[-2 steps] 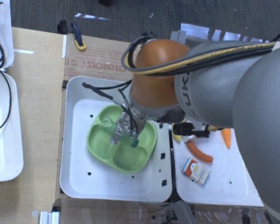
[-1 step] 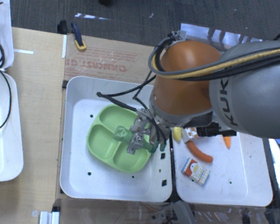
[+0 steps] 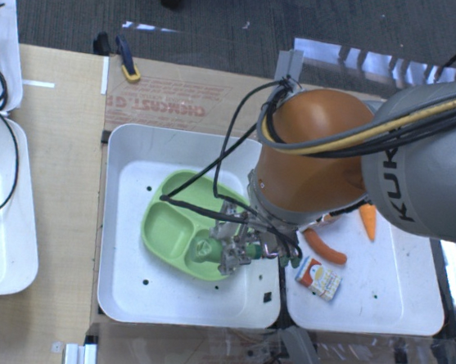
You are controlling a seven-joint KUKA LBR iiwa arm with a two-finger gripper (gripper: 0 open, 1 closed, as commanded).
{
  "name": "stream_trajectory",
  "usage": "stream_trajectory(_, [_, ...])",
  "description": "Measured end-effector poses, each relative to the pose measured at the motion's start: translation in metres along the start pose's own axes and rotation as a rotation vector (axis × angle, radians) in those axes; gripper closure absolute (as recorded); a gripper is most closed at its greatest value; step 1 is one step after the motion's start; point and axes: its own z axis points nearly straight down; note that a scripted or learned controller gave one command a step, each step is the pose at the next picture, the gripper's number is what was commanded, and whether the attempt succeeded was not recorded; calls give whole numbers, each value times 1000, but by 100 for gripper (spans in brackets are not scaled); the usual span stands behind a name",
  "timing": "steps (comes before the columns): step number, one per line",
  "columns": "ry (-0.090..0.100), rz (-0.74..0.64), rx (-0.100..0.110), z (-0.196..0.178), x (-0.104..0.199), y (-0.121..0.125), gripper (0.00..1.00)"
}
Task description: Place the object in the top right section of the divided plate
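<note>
At frame center-left, a green divided plate (image 3: 174, 232) lies tilted in the left bin (image 3: 123, 230). The gripper (image 3: 230, 250) hangs over the plate's right edge, and the picture is too cluttered to tell how it stands or what it has. Right of it, in the right bin (image 3: 395, 296), lie a red sausage (image 3: 325, 247), a small carton (image 3: 318, 279) and a carrot (image 3: 367, 221).

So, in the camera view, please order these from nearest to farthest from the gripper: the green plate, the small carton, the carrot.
From the gripper:
1. Green plate, directly under it, left bin.
2. Small carton, to its right, right bin.
3. Carrot, farther right, by the arm.
</note>
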Motion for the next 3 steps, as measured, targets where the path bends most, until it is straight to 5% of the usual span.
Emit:
stream_trajectory(1, [-3,-86,0,-18,-94,-17,100])
stream_trajectory(2, [-3,-86,0,-18,-94,-17,0])
stream_trajectory(3, [-1,10,0,51,-93,-50,0])
